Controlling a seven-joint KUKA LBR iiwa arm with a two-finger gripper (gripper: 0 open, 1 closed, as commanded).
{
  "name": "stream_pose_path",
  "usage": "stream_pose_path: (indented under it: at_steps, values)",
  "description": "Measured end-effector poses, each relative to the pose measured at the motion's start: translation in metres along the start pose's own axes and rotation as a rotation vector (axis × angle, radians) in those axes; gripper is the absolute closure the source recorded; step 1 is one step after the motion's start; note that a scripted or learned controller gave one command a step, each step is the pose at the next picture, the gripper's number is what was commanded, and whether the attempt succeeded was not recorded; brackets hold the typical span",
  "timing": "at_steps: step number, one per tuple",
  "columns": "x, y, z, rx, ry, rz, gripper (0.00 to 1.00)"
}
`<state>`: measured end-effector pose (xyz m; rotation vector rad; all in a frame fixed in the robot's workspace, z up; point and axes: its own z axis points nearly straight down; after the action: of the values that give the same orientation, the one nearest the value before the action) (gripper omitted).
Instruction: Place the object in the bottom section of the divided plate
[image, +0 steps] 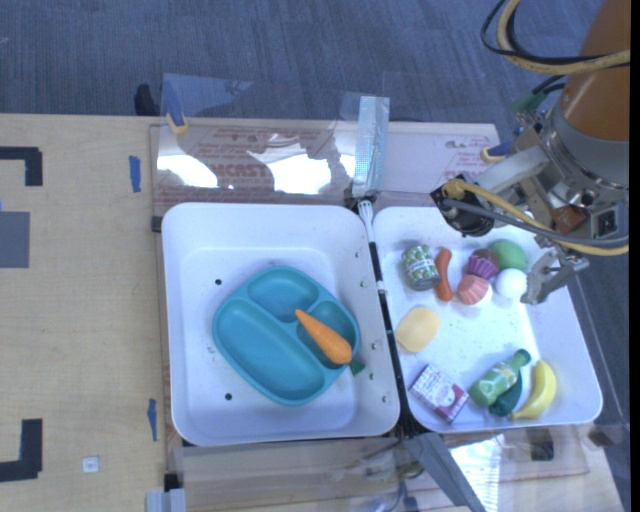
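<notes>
Left bin (190, 400): a teal divided plate (262, 352) sits near its centre, turned at a slant, with one large section and two smaller ones. An orange toy carrot (325, 337) lies on the plate's right side, across the ridge between sections, its green stub end pointing out over the plate's lower right rim; which section it counts as occupying I cannot tell exactly from this angle. Right bin (578, 345): along the top row, a green-and-white patterned round toy (419, 265), a small orange carrot-like piece (442, 274), a pink cupcake-like toy (477, 282), a white egg (511, 284) and a green round piece (507, 254) behind it. Below these, a pale yellow lump (417, 328) lies near the bin's left wall. Along the bottom edge sit a pink and white carton (439, 392), a green bottle (500, 381) and a yellow banana (540, 390), the last two touching. The gripper (545, 277) hangs over the right bin's upper right area, just beside the egg, with grey metal parts and yellow cabling above it; whether its pincer is wide or narrow I cannot tell, the tips being too indistinct. The carrot on the plate lies well apart from the gripper, a full bin's width to its left, with the bin walls between them.
</notes>
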<state>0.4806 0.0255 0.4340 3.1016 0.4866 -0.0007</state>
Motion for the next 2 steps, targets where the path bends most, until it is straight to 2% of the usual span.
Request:
stream_pose_path:
  at_steps: [1, 2]
  values:
    - [0.002, 0.000, -0.009, -0.002, 0.000, 0.000, 1.00]
    - [0.062, -0.060, 0.249, 0.002, -0.013, 0.087, 1.00]
